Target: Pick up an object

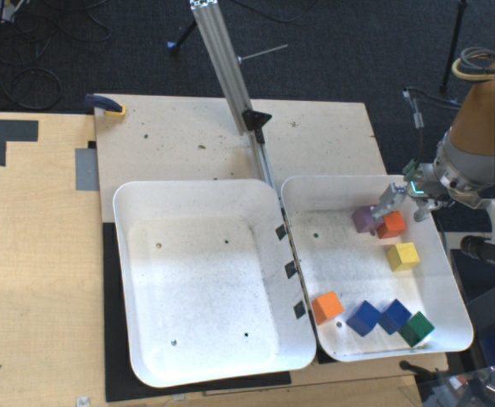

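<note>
The right bin [451, 278] holds several small blocks. A purple block [364, 219] and a red block [392, 225] lie touching near its far right side. A yellow block [403, 255] lies just in front of them. An orange block [326, 306], two blue blocks [364, 318] [393, 315] and a green block [417, 327] lie along the near side. My gripper [405, 205] hangs just over the red block with its fingers open, one finger [389, 199] above the purple block's edge. Nothing is held between them.
The left bin [146, 227] sits beside the right one, with black clips [291, 268] on the shared rim. A slanted aluminium post [226, 58] rises behind the bins. The arm's orange band [476, 117] is at the right edge.
</note>
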Robot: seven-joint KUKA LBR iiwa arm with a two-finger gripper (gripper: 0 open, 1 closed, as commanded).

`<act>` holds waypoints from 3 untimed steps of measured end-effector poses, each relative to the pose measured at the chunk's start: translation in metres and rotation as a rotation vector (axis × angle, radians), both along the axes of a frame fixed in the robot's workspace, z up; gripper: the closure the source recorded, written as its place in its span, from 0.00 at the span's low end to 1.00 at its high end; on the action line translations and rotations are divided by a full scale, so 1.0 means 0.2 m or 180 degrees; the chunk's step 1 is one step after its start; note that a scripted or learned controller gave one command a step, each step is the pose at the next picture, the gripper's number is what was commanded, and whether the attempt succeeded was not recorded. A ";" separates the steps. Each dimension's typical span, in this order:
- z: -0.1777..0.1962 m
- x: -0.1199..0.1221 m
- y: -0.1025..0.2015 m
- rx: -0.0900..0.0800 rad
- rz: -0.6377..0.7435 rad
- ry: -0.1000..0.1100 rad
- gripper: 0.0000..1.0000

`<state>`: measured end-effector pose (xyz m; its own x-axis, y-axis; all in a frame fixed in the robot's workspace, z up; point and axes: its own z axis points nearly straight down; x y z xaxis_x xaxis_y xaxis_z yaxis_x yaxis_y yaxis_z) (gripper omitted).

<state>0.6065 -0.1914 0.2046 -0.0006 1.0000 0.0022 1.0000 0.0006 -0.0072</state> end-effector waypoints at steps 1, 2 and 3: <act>0.01 0.01 0.00 -0.0005 0.0008 -0.0012 0.00; -0.30 0.03 -0.01 -0.0001 0.0001 0.0003 0.00; -0.42 0.06 -0.02 -0.0022 -0.0001 -0.0076 0.00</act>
